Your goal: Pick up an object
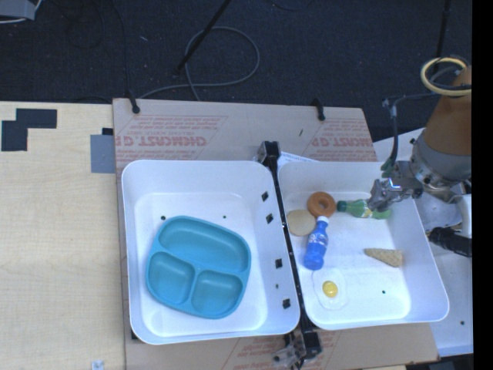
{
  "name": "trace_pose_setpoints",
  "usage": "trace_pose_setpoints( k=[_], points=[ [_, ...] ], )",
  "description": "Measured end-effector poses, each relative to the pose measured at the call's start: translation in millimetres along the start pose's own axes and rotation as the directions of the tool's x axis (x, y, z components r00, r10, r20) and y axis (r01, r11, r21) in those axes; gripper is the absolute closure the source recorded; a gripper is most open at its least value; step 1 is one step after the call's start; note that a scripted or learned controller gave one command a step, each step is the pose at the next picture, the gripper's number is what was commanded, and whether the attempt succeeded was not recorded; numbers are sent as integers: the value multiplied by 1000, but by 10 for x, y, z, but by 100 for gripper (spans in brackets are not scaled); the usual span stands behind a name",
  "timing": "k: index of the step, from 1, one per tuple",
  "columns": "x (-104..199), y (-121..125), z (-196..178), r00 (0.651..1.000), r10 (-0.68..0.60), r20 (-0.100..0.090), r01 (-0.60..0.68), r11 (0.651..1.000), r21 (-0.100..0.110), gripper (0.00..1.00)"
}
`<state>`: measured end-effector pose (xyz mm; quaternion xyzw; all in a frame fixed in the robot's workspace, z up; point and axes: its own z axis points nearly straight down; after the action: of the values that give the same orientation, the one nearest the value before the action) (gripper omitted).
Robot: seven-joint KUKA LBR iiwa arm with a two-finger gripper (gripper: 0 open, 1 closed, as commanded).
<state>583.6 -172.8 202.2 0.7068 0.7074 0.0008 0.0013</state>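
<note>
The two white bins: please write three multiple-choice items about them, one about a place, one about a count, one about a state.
1. Where does the blue divided tray lie?
A. in the left bin
B. in the right bin
C. on the cardboard outside the bins

2. How many compartments does the tray have?
A. two
B. three
C. five

3. How is the blue bottle placed?
A. standing upright
B. lying on its side
C. resting inside the tray

Answers:
1. A: the blue divided tray sits on the floor of the left bin.
2. B: one long section lies above two smaller ones.
3. B: the blue bottle lies flat in the right bin, its white cap pointing toward the brown ring.
</note>
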Motion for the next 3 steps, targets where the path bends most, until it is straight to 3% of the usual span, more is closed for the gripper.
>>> trace_pose_setpoints(
  k=[1, 3],
  points=[
    [97, 12, -536, 1000, -1, 0, 1, 1000, 1, 100],
    [1087, -203, -642, 1000, -2, -2, 2, 1000, 7, 100]
  ],
)
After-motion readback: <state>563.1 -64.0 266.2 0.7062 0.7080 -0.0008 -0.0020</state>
